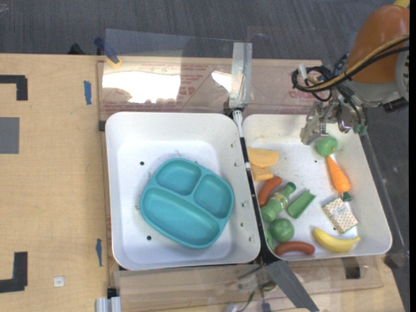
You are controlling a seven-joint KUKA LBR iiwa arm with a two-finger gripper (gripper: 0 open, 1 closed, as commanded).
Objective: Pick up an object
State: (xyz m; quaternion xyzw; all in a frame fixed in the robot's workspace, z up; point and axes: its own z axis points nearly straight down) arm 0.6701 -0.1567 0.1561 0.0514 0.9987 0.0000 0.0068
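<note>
Camera view: the gripper (323,127) hangs over the far corner of the right bin (379,203), just above a small green toy vegetable (325,146); whether anything is clamped, I cannot tell. The toy carrot (338,174) lies just beside it. Best to descend straight onto 1 item, clear of the bin wall and the carrot.

The arm (383,41) enters from about two o'clock in the camera view, its orange band showing large at the upper right with grey housing just beside it. Black and yellow cables loop off the wrist toward ten o'clock from the band. Below them the metal gripper (323,130) hangs pointing down toward seven o'clock; its fingers are too small and cluttered to read as spread or closed.
</note>
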